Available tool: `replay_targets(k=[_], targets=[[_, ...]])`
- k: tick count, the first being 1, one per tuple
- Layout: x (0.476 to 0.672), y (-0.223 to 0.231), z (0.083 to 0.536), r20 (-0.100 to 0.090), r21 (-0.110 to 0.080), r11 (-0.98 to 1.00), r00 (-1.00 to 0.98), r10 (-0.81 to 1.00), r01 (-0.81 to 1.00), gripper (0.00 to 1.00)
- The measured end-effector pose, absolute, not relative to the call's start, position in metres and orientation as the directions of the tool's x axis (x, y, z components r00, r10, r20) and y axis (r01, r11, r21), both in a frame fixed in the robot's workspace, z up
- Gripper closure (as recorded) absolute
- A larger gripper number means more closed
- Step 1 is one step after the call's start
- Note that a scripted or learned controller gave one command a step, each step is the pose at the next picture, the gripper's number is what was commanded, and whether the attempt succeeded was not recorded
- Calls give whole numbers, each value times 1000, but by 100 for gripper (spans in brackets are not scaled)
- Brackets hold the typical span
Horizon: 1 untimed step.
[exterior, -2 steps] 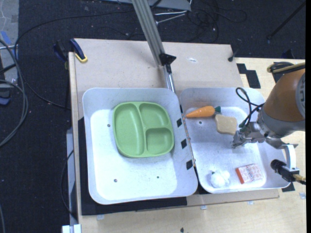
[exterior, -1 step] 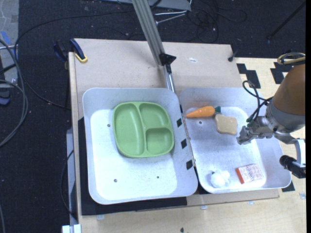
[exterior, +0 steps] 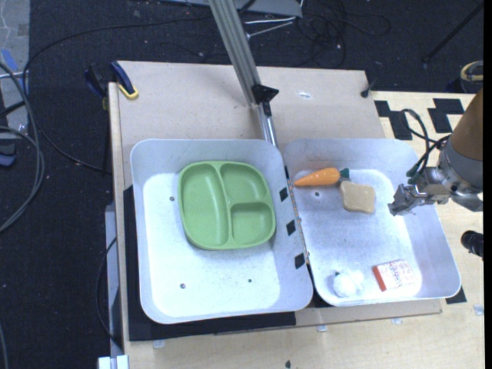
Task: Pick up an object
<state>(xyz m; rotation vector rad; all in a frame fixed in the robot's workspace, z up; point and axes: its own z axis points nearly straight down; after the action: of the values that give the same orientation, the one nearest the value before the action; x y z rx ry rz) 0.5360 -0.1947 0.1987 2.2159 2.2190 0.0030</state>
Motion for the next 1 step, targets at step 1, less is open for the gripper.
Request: replay_targets(k=[1], targets=[[537,-206,255,-4,7,1,-1,1000,1000,100]])
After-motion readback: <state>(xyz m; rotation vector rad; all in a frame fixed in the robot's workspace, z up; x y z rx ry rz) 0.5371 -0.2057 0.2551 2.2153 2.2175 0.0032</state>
